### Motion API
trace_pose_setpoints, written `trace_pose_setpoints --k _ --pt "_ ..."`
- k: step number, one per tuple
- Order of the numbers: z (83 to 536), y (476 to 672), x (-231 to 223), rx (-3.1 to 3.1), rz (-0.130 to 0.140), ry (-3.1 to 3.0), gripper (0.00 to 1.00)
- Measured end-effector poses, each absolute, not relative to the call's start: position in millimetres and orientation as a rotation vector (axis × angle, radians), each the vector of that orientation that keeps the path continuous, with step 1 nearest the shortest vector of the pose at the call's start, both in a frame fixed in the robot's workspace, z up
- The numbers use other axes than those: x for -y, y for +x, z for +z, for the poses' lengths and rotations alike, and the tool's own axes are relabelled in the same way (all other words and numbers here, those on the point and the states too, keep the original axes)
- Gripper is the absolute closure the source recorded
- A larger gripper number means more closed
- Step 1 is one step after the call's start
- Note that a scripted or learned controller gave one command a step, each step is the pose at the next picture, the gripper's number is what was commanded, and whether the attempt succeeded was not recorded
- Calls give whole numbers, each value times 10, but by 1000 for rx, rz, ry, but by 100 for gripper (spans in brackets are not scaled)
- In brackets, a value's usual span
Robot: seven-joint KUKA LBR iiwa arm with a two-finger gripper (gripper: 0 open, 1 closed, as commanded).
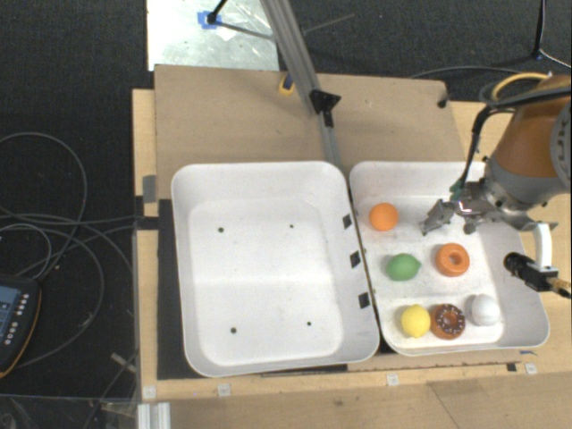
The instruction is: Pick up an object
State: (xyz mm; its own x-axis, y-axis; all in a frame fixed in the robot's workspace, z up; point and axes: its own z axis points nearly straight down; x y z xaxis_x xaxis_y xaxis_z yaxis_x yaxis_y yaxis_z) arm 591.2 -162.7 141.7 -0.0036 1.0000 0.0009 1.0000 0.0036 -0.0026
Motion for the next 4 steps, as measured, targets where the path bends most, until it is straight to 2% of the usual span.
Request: trace_pose_setpoints --k 1,2,4 --pt "895 5907 1621 2221 3 -2218 0" --pt "1036 5928 1629 2224 -4 -2223 100" --pt "2076 5981 1540 2233 -6 -2219 100"
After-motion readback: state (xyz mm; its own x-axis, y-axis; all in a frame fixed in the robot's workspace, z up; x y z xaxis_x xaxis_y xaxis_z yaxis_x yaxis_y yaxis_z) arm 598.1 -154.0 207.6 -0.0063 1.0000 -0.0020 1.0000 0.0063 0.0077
